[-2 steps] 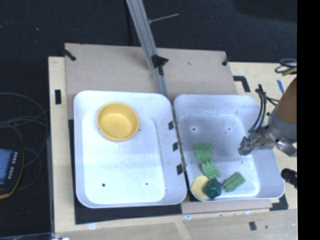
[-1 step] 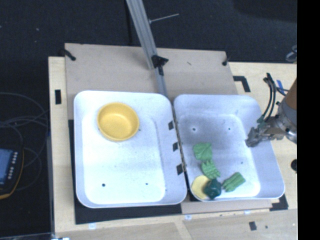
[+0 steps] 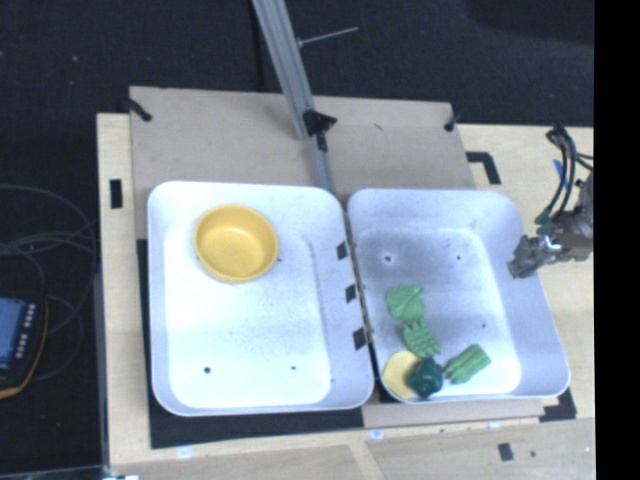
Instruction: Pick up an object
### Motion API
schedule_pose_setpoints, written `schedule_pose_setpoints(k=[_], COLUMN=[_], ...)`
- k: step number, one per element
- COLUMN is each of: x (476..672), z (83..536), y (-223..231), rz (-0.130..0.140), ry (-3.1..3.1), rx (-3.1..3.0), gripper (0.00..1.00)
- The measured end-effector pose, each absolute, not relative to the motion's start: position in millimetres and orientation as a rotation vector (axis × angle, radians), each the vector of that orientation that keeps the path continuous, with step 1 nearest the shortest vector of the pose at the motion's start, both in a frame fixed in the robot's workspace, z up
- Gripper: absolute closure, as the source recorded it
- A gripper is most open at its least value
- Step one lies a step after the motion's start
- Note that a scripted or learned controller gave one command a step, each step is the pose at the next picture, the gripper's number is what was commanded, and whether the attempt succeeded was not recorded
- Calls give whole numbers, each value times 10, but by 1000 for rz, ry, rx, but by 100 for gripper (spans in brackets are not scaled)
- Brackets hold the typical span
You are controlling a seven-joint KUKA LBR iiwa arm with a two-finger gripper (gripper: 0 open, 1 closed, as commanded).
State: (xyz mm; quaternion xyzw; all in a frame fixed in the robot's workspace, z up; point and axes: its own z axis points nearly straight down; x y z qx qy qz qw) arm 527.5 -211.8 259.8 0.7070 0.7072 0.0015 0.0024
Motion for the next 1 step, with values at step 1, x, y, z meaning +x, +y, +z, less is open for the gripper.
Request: schedule_pose_setpoints(k=[1], x=[5297], z=[2671], y=[-1639], rz=[3], ry=[2225], rx=[2217], gripper=[100])
